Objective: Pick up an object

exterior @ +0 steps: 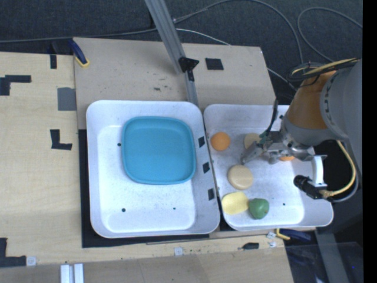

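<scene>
In the right bin [306,217] lie several small objects. An orange ball [220,141] rests near the left wall. A cream round piece [240,177] sits at the middle, with a yellow piece [234,203] and a green piece [258,208] at the front. My gripper [251,152] reaches in from the right and hangs low over the bin's middle. It is just above the cream piece and right beside a small beige object [252,139]. Nothing is visibly held.
The left bin [106,187] holds a blue square plate [158,150]. A grey pole [171,34] slants down to the bins' back edge. The arm's body and cables [321,184] cover the right bin's right side. A small orange item [287,157] peeks out by the wrist.
</scene>
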{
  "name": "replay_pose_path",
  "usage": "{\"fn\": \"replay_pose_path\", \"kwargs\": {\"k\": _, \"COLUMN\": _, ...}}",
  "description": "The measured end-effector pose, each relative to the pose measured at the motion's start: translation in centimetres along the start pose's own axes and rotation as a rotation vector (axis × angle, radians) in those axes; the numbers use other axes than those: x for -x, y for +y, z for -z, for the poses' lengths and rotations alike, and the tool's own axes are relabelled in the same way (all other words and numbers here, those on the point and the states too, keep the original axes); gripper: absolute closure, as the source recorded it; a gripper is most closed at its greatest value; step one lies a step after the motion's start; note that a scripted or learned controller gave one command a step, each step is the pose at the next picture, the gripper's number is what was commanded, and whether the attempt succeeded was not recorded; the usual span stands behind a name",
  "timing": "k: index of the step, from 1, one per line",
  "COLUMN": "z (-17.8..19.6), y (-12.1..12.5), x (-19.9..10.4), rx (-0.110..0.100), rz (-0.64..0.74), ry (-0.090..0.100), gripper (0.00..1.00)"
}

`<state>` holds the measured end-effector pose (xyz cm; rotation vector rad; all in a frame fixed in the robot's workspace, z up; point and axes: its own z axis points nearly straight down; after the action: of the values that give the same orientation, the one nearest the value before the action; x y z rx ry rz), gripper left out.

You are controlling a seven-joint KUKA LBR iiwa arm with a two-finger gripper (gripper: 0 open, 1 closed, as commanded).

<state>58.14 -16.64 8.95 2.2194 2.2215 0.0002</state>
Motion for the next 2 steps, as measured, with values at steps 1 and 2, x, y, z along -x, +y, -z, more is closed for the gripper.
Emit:
{"fn": "replay_pose_path", "kwargs": {"k": 1, "z": 1.1, "y": 0.0, "x": 0.1, "rx": 0.002, "rz": 0.000, "ry": -0.001, "gripper": 1.00}}
{"fn": "replay_pose_path", "kwargs": {"k": 2, "z": 5.3, "y": 0.2, "x": -0.2, "rx": 0.002, "rz": 0.000, "ry": 0.000, "gripper": 1.00}}
